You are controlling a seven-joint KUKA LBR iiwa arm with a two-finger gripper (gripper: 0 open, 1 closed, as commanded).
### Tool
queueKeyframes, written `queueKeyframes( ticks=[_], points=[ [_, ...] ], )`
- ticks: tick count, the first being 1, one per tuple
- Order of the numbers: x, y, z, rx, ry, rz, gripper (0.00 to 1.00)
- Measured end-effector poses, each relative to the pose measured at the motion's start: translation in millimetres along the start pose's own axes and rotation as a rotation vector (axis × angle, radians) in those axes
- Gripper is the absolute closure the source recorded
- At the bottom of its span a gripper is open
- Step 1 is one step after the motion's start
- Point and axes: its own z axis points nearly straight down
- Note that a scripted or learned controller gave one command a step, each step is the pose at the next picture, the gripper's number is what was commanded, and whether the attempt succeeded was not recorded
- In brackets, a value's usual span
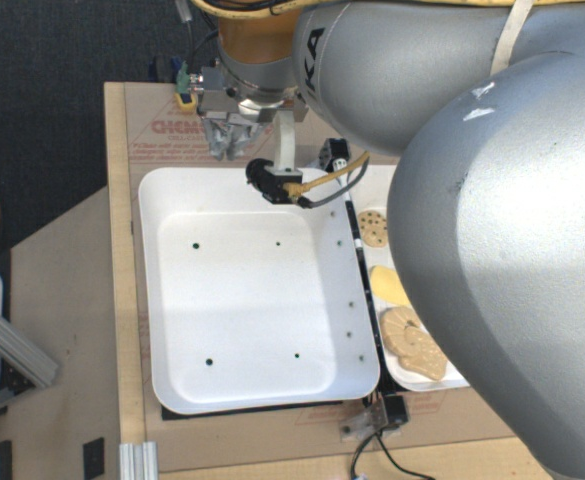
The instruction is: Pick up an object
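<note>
A brown cardboard-topped counter (122,268) carries two things — shallow white plastic bins. The left bin (162,298) touches the right bin (397,373).

Lighting even and bright from overhead. White bin (252,298) near overexposure, with soft grey shading across its middle. Arm (492,218), close to the lens, slightly soft-focused with broad highlights. Dark floor underexposed.

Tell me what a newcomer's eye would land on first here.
The huge grey arm swallows the right side, its orange band at the top. Its gripper hangs above the far rim of the left bin. Cookies peek out in the right bin beneath the arm.
</note>
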Motion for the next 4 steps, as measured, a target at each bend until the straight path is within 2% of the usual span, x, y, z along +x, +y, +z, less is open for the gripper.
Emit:
queueKeyframes(
  ticks=[4],
  points=[
    [0.1, -0.1, -10.3, 0.0, 0.0, 0.0, 1.0]
  ],
)
